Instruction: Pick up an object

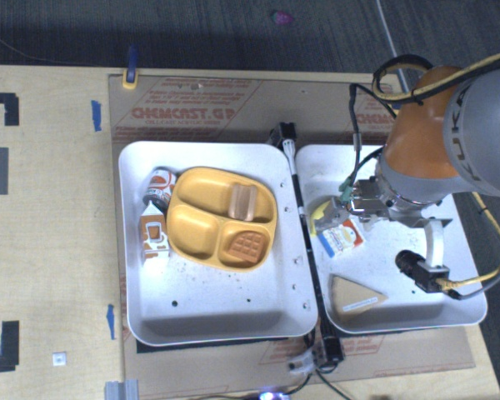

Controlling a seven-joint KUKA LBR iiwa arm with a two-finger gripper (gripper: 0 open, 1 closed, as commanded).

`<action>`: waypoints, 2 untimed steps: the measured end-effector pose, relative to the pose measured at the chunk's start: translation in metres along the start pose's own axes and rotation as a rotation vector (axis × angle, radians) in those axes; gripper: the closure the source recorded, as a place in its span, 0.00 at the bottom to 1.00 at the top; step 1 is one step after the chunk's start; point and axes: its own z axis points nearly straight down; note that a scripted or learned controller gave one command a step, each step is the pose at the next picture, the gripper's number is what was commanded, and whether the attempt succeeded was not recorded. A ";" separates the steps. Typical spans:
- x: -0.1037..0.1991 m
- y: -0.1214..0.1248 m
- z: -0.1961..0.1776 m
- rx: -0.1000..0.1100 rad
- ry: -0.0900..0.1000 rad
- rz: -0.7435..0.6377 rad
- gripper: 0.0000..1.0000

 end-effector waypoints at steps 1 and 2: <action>-0.065 -0.035 0.080 0.002 0.000 0.001 0.00; -0.063 -0.050 0.095 -0.012 0.000 0.000 0.00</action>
